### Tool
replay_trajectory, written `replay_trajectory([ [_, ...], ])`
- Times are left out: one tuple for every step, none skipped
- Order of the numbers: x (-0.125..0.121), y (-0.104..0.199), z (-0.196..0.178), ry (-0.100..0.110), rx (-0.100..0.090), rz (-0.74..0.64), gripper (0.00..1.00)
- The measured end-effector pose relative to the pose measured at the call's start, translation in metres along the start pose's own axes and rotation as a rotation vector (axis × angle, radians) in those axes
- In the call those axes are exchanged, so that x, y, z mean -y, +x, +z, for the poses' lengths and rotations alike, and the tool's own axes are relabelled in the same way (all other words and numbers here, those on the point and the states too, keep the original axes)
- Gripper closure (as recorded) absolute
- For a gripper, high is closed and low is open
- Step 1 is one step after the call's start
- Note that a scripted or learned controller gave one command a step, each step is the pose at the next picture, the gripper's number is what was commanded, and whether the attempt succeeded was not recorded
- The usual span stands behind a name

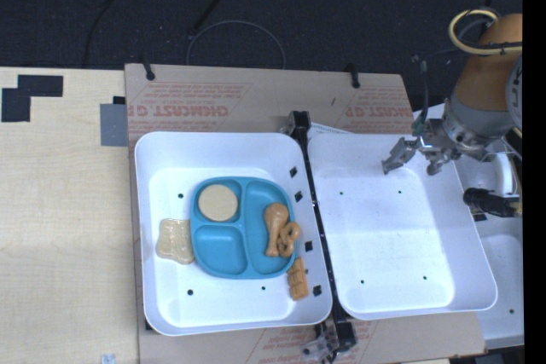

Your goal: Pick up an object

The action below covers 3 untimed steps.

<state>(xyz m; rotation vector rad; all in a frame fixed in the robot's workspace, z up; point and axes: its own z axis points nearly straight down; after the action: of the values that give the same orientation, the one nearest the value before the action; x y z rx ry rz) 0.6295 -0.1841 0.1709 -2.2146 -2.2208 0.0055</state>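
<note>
Gripper [416, 156] hangs over the far right part of the right bin [401, 268], its fingers spread open and holding nothing. All objects lie in the left bin [162, 303]: a blue tray [223, 250] with a round cookie [217, 202] and a pretzel [280, 229], and a pale piece [175, 240] touching the tray's left edge. I think it should cross over, come straight down on one piece, and close only when both fingers stand around it.

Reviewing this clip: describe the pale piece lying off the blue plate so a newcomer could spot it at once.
Find the left white bin, which holds a blue divided plate. Just off the plate's left edge, on the bin floor, lies a pale cream toast-shaped piece. The other loose piece, at the plate's lower right, is darker brown and narrower.
</note>
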Motion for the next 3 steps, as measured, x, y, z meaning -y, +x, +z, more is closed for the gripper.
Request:
replay_trajectory([
  [0.003,0.000,0.064,0.002,0.000,0.003,0.00],
  [0.002,0.000,0.050,-0.003,0.001,0.003,1.00],
  [0.003,-0.006,0.005,-0.009,0.002,0.005,1.00],
])
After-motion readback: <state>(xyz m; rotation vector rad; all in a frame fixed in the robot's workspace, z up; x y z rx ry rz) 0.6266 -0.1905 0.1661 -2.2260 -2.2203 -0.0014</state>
